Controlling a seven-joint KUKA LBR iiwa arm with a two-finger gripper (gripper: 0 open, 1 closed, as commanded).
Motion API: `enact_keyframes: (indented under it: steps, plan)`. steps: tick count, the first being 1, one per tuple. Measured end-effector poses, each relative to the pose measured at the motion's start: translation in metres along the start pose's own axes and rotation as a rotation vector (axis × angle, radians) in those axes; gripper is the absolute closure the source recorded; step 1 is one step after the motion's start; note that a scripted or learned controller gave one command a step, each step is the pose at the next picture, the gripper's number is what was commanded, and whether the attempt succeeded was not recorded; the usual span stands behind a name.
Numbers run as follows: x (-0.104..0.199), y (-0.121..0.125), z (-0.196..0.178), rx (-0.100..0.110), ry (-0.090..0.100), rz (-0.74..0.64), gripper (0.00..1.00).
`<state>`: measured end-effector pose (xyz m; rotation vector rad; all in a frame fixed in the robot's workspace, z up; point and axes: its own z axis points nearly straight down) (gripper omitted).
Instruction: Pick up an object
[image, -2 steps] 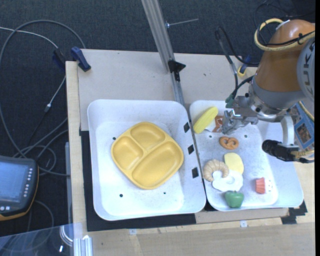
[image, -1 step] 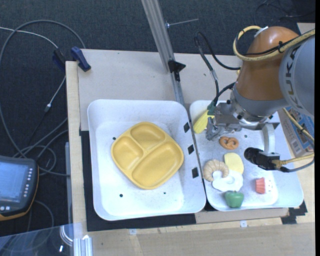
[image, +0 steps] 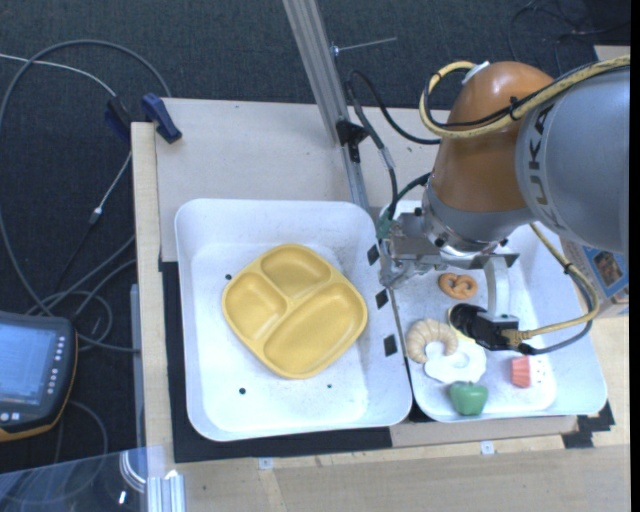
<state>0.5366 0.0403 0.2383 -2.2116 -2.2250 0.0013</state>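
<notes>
- The gripper (image: 447, 256) hangs over the top left part of the right bin (image: 575, 335), close to the wall between the two bins.
- The view from above does not show if the gripper is wide or narrow; one cannot tell. Nothing can be seen held in it.
- A small brown pretzel (image: 458, 286) lies in the right bin just below the gripper. It is the nearest thing to it.
- A croissant (image: 428, 338) lies lower down, near the bin's left wall.
- A white egg (image: 455, 366) touches the croissant on its lower right.
- A green fruit (image: 467, 398) sits just below the egg, at the bin's front edge.
- An orange block (image: 521, 372) lies to the right of the egg, apart from the gripper.
- The left bin (image: 200, 250) holds a yellow plate (image: 294, 310) with three parts, well apart from the gripper.
</notes>
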Motion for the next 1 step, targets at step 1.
enact_keyframes:
  steps: [1]
  plan:
    - [0.0525, -0.0089, 0.0116, 0.001, 0.001, 0.0, 1.0]
